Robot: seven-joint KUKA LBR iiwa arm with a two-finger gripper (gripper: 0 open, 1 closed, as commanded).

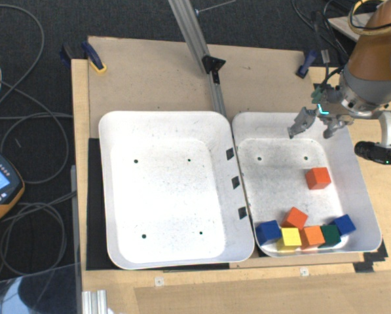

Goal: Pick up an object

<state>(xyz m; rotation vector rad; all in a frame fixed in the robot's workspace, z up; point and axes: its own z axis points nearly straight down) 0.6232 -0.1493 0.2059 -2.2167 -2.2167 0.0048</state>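
My gripper [316, 126] hangs open above the far edge of the right bin [363, 195], its two fingers spread apart with nothing between them. A lone orange block [318, 177] lies in the middle of that bin, below and slightly right of the gripper. Near the bin's front edge sits a cluster: a blue block [268, 231], a yellow block [291, 237], an orange block [296, 216], another orange block [311, 236], a green block [330, 233] and a blue block [344, 224].
The left bin [162, 188] stands beside the right one on the wooden bench. A metal strut [194, 38] slants down to the gap between the bins. Blue clamps [94, 57] sit at the bench's far corners. Cables lie on the floor.
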